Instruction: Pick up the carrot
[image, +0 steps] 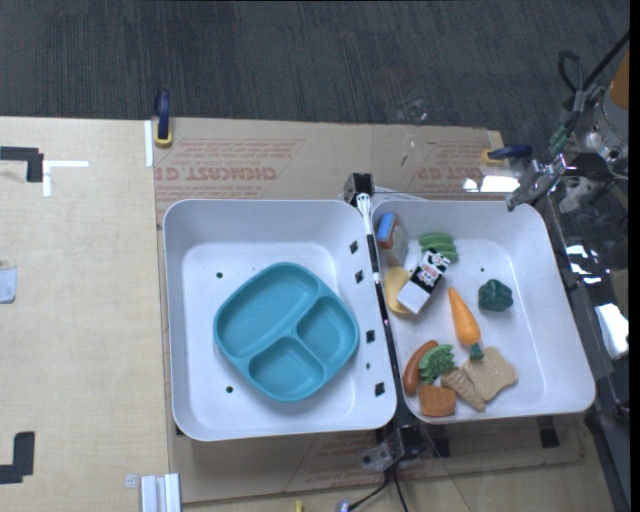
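Nearest the right bin's front edge, toast crowds close. Carrot lies mid-bin, bare floor to its right toward broccoli. Tool hovers beyond the far right corner; finger state cannot be told.

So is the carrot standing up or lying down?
Lying down. The carrot rests flat on the floor of the right bin, its green end pointing toward the toast.

Left bin: a plate lies in the middle.
Right bin: carrot in the middle, toast in front of it, broccoli to its right.
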